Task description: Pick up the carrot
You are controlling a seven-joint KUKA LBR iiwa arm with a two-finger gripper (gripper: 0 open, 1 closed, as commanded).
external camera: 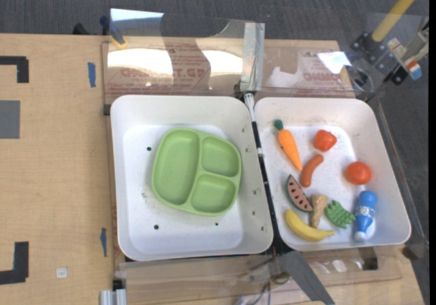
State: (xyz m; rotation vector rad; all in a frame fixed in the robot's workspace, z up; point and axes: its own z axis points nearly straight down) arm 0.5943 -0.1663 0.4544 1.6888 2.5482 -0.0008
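1. Hand [373,57] is seen up and to the right of the carrot [289,148], well apart from it and outside the right bin [383,122]. Whether it is apart or together cannot be told, and nothing is seen held in it.
2. It is judged that the hand is parked off to that side so the bin contents are left unobstructed; the approach has not yet been made.
3. The carrot is found lying flat on the floor of the right bin, with the wall shared with the left bin [122,114] just to the carrot's left.
4. Its long axis is set on a diagonal. The green top is pointed up and to the left, and the orange tip is pointed down and to the right.
5. A sausage [311,169] is seen just beside the carrot's tip, close but apparently not touching. A red pepper [325,139] lies to the carrot's right, near but apart.
6. A watermelon slice [297,193] and a banana [306,227] lie below the carrot, the banana farther off.
7. A green divided plate [196,171] sits to the carrot's left, beyond the shared wall.
8. A grasp across the carrot's middle, square to the diagonal, is judged best, since clear floor is left on both flanks there and the sausage is avoided.
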